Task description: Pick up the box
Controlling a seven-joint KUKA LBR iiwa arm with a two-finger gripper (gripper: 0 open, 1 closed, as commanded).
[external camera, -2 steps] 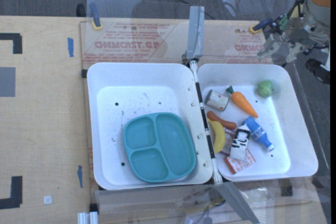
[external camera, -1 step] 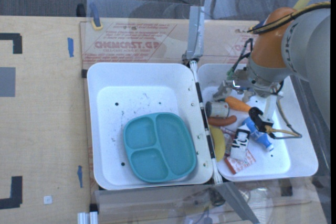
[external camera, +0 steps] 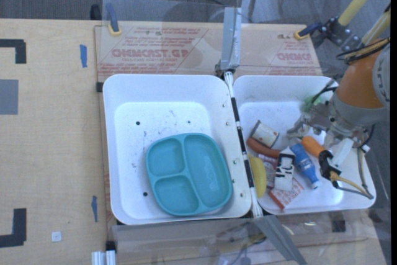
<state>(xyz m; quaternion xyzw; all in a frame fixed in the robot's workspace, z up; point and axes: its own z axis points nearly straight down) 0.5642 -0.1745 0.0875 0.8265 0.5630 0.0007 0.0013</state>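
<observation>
Over the right bin (external camera: 273, 91), the grey arm with its orange band (external camera: 363, 82) reaches in from the right, and the gripper (external camera: 327, 133) hangs low above the clutter near the bin's right side. Whether it is open or shut cannot be told from this slant. A small tan box (external camera: 265, 133) lies tilted left of the gripper, apart from it. Below the box lie a red hot dog (external camera: 263, 148), a banana (external camera: 258, 176), a black-and-white carton (external camera: 284, 171) and a blue bottle (external camera: 305, 164). A teal divided plate (external camera: 188, 173) rests in the left bin (external camera: 124, 108).
</observation>
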